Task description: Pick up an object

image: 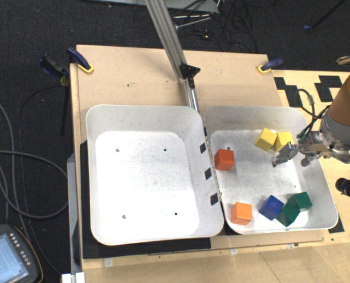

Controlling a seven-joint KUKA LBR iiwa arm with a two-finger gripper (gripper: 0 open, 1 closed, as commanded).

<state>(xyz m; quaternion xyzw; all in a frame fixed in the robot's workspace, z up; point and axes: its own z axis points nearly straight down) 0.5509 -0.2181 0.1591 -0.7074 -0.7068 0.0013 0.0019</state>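
You've got the pincer (293, 153) low over the right bin (254, 125), near its right wall. I can't tell whether it's released or clenched; nothing is visibly held in it.

Closest to it: two yellow cubes. One yellow cube (284, 140) sits just beside the tip, on its upper-left side, maybe touching, can't tell. The other yellow cube (267, 139) touches the first and lies a bit further left.

Left of the pincer, well apart: a red-orange cube (224, 159), close to the bin's left wall.

Below the pincer, along the bin's front edge: a green block (303, 201) and a darker green block (290, 213) packed together, with a blue cube (272, 207) touching the darker one on its left. An orange cube (241, 213) sits further left of those, near the front-left corner.

The arm (346, 114) comes in from the right, with cables looping above the wrist.

The left bin (98, 158) is far left of the pincer. Both bins sit on the bench (134, 75), with a slanted metal pole (166, 31) crossing above them and clamps at the back corners.
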